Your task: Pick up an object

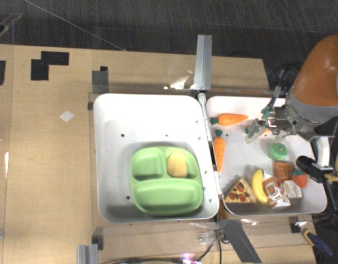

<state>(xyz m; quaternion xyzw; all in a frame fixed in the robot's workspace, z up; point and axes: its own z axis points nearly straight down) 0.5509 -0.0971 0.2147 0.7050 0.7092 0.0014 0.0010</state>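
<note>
The right bin [240,100] holds several toy foods. An orange carrot [232,119] lies near its far wall, and a second carrot [219,152] lies along its left wall. A green round piece [278,150] sits mid-bin. A pizza slice [240,191], a banana [259,186] and a small carton [276,190] crowd the near edge. My gripper [260,126] hangs over the right bin's upper middle, just right of the first carrot and up-left of the green piece. I see nothing held in it.
The left bin [111,147] carries a green divided plate [158,194] with a yellow fruit [177,164] in its upper right compartment. A metal divider [204,65] stands behind the wall between the bins. The arm's orange band [322,73] fills the right side.
</note>
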